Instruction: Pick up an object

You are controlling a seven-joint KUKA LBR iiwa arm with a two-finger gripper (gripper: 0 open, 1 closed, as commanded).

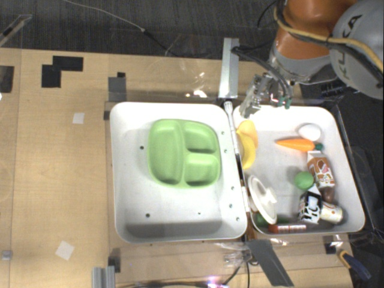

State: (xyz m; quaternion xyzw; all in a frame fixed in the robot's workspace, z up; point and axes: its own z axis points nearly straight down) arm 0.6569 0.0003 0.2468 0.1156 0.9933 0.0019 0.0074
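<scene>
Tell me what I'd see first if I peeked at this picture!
Probably the big green tray with compartments, lying in the left white bin. Next, the robot's orange and grey arm at the top right, its gripper hanging over the back left corner of the right bin. That bin holds a jumble of small things, such as a yellow banana and an orange carrot.

Arm housing (360, 38): smooth, rounded light grey shell with part of dark lettering on it.
Band (309, 17): glossy orange dome-shaped section above the wrist.
Cables (300, 33): thin dark and yellowish cables curving round the orange section.
Wrist: grey metal ring beneath the orange section.
Gripper (255, 101): small, silvery metal parts with tiny green and red specks, details blurred.
</scene>
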